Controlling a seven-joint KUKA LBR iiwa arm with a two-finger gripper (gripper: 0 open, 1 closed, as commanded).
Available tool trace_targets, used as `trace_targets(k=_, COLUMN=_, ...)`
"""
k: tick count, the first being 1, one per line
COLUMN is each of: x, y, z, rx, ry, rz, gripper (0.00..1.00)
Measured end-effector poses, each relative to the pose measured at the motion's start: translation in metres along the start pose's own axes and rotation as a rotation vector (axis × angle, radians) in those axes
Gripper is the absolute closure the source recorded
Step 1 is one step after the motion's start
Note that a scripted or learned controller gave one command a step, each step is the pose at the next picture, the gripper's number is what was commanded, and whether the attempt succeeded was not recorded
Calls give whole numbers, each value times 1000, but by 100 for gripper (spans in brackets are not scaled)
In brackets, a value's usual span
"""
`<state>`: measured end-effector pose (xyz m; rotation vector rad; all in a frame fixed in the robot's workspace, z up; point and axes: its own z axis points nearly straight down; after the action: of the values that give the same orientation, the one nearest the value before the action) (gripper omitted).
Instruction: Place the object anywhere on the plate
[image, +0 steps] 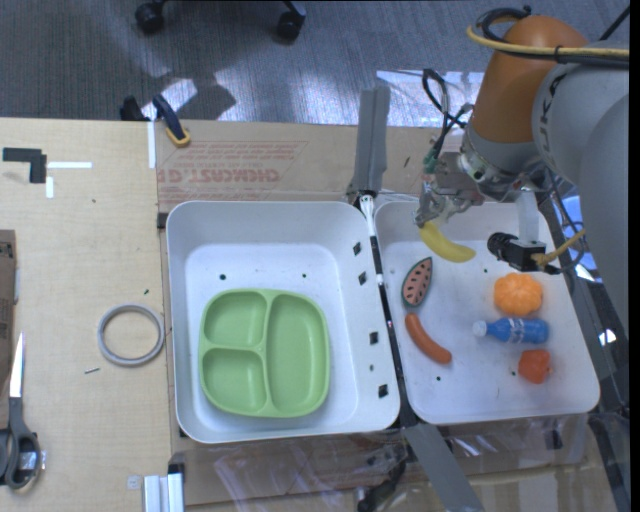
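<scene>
Two white bins side by side on the bench; left bin (190, 300) holds a green plate (265, 353) with three compartments, lying flat toward the near left of that bin; right bin (480, 395) holds the loose items; gripper (436, 212) low over the far left corner of the right bin, the arm (520, 90) coming down from the upper right, orange band showing above the wrist; a yellow banana (446, 245) sits directly under the gripper, its upper end running up against the fingertips and its body curving away toward the near right; whether the banana is actually between the fingers or merely touching them cannot be told from this angle, and fingers spread or pressed together cannot be told either, the wrist hardware blocking them; banana well apart from the plate, with the wall between the bins in the gap; elsewhere in the right bin: a watermelon slice (417, 281) just near-left of the banana; a red sausage (428, 338) nearer the front; an orange fruit (518, 295) toward the right side; a small blue bottle (512, 330) lying on its side just in front of it; a small red-orange item (534, 365) near the front right; on the bench left of the bins, a ring of tape (131, 334) and scissors (17, 440) at the edge
</scene>
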<state>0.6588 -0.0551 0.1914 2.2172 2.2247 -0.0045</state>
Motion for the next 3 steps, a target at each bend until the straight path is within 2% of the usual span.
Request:
trace_targets(k=1, x=33, y=-87, z=0, rx=1, ry=1, rz=6, gripper=100)
trace_targets(k=2, x=104, y=-122, z=-135, rx=0, ry=1, rz=2, gripper=100)
trace_targets(k=3, x=160, y=-135, z=-188, rx=1, ry=0, rz=2, gripper=100)
